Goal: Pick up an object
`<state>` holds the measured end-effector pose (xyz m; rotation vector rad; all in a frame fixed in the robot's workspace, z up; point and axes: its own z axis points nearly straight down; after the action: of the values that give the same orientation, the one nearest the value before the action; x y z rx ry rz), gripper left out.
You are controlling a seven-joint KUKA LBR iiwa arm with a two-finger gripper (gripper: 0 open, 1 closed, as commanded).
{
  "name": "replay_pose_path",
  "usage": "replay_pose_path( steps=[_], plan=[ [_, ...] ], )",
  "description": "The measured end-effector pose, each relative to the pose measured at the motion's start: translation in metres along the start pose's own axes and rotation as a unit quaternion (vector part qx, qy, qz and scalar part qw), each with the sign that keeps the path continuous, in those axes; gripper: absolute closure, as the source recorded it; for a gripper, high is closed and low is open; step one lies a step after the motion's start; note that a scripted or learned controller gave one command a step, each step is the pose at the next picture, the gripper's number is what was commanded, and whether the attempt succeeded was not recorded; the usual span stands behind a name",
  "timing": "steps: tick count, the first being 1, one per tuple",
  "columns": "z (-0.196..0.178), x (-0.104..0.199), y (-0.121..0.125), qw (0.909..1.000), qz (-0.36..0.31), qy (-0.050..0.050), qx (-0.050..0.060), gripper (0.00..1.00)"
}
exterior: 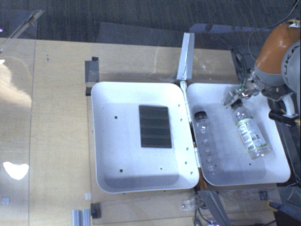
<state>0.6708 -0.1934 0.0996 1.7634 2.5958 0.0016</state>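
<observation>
Two clear plastic bottles lie in the right bin (275, 171). One with a black cap (204, 138) runs along the bin's left wall. The other, with a white and green label (249, 132), lies tilted toward the bin's right side, its neck pointing to the far edge. My gripper (237, 96) hangs over the far part of the right bin, just above the neck end of the labelled bottle. Nothing shows held in it. A flat dark rectangular block (155, 126) lies in the middle of the left bin (109, 140).
A metal divider post (185, 56) rises at the far edge between the two bins. The arm's orange band (276, 48) stands over the right bin's far right corner. Bare wooden bench (47, 126) stretches to the left of the bins.
</observation>
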Motion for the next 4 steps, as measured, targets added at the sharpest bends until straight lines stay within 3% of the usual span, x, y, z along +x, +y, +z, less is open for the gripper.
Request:
replay_pose_path(
  steps=[1, 2, 3, 4],
  plan=[
    [-0.126, 0.062, 0.025, 1.0000, 0.004, -0.001, -0.003, 1.00],
    [-0.106, 0.101, 0.040, 0.9761, -0.217, -0.001, -0.003, 1.00],
    [-0.111, 0.142, 0.038, 0.9383, -0.346, 0.000, -0.002, 1.00],
    [-0.130, 0.126, 0.033, 0.9678, -0.252, -0.001, -0.002, 1.00]
  ],
)
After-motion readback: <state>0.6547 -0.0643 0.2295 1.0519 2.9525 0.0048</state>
